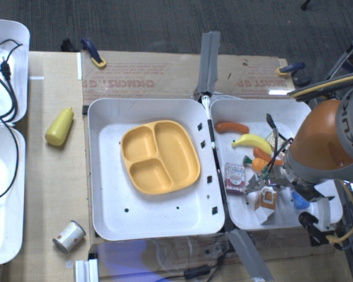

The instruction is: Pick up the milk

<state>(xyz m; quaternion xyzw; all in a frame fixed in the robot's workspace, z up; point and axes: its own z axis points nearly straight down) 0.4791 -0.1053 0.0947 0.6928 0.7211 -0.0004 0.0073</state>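
Looking from the bottom of the frame upward, I first see a small tin can [69, 235] lying on its side on the bench at lower left, outside the bins. Just above it sits the left bin [106, 216], holding a yellow three-compartment tray [160, 156] a little left of its centre. In the right bin [238, 213], at lower right, the gripper [260, 184] hangs low over the clutter, below the arm's orange band [317, 137]; whether its fingers are spread or pressed together I cannot tell, since the wrist and the items beneath blur into each other. A small brown carton [266, 200] lies right under it, and a blue piece [299, 200] is just to its right. The milk [235, 177], a small white and pink carton, rests flat near the bin's left wall, just left of the gripper. Farther up lie an orange carrot [260, 157], a banana [253, 141] and a red sausage [232, 127]. A yellow mustard bottle [59, 127] lies on the bench at middle left.
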